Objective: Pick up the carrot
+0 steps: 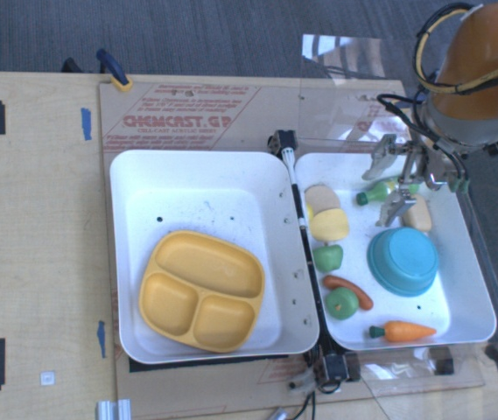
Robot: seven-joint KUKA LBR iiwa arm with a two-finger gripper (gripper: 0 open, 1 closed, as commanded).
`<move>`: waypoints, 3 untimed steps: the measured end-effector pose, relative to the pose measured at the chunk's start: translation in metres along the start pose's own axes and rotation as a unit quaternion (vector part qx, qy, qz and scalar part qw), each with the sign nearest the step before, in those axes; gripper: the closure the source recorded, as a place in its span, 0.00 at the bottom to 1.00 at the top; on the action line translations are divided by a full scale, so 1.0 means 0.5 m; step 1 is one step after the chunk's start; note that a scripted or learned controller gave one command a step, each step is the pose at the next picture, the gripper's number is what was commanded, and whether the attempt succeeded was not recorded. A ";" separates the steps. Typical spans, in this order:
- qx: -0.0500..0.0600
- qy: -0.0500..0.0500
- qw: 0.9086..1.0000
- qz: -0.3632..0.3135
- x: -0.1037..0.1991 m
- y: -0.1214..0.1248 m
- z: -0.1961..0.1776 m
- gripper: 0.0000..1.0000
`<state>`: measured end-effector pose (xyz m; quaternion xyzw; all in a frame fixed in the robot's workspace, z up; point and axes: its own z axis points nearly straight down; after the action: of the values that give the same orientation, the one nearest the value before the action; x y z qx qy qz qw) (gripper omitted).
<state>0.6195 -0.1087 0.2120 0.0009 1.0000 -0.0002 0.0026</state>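
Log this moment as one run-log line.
phase: approach | gripper: far end of right bin, above blue bowl | carrot: untouched, near edge of right bin

I see orange carrot [409, 330] with green top | blue bowl [403, 260] | yellow tray [201, 290] | white bins [135, 234]

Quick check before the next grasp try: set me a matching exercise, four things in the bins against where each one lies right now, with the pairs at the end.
Things:
1. carrot
2. blue bowl
3. yellow divided plate
4. end effector

Places:
A. in the left bin
B. over the far part of the right bin, above the bowl
C. at the near edge of the right bin
D. in the middle of the right bin, on the arm's side

Pairs: 1-C, 2-D, 3-A, 4-B
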 end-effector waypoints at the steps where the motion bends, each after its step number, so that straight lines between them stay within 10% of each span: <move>1: 0.000 0.000 1.000 0.002 -0.011 0.001 0.231 0.00; 2: 0.001 -0.004 1.000 0.011 0.134 0.016 0.242 0.00; 3: 0.003 -0.007 1.000 -0.028 0.049 -0.157 -0.007 0.00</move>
<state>0.5950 -0.1874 0.2156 -0.0274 0.9996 -0.0037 0.0092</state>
